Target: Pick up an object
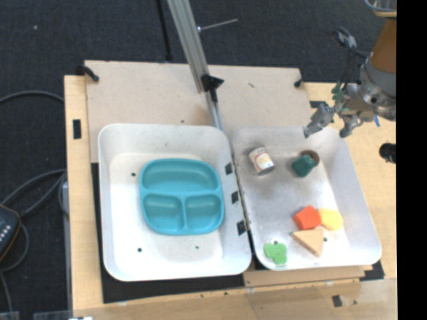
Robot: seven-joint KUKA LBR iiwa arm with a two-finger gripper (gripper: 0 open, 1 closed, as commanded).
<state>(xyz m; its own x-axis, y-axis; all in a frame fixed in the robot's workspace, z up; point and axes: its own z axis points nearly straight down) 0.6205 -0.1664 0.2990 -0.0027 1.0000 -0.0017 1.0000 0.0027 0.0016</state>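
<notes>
The claw hangs over the upper right corner of the right-hand shallow white bin, its 2 fingers spread apart with nothing between them; 1 fingertip sits just inside the bin's upper rim and the other lies nearer the right wall. Above it the grey wrist rises to the orange band of the arm, which enters from the right.

Positions below are given relative to the small dark green cup-shaped object, which rests on the bin floor just below the claw and apart from it. To its left, near but not touching, lies a small white can with a red-and-yellow label, tipped on its side. Well below the green cup sits an orange-red block, with a yellow block touching its right side and a tan wedge-shaped block just beneath both. Lower left of these, at the bin's front rim, lies a bright green lumpy object.

Far left of the green cup, in the left-hand shallow white bin, a teal plastic plate with 3 compartments lies flat near the centre. Both bins rest side by side on the light wooden worktop, and a slanted aluminium strut rises from behind their junction.
</notes>
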